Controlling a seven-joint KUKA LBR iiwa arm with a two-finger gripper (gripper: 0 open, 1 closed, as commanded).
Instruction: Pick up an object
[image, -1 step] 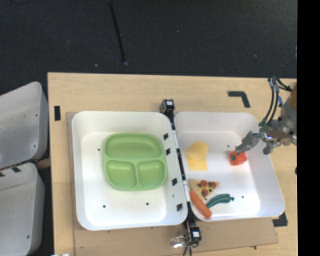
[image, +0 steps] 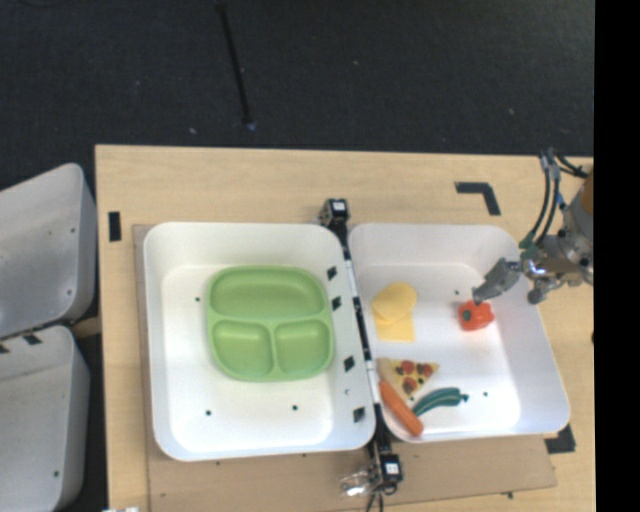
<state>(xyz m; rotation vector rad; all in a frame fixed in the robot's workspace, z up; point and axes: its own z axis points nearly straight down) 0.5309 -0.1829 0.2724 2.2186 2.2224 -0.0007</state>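
Four small toys lie in the right bin (image: 520, 345). Your jaws (image: 515, 282) hang spread wide and hold nothing, just beside the red pepper (image: 477, 316). It looks light, hard and smooth, so it may slip. Pinch it across its round middle.

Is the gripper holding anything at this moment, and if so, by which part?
Nothing is held. The gripper hangs over the right bin, its fingers spread, just above the red pepper, which lies on the bin floor.
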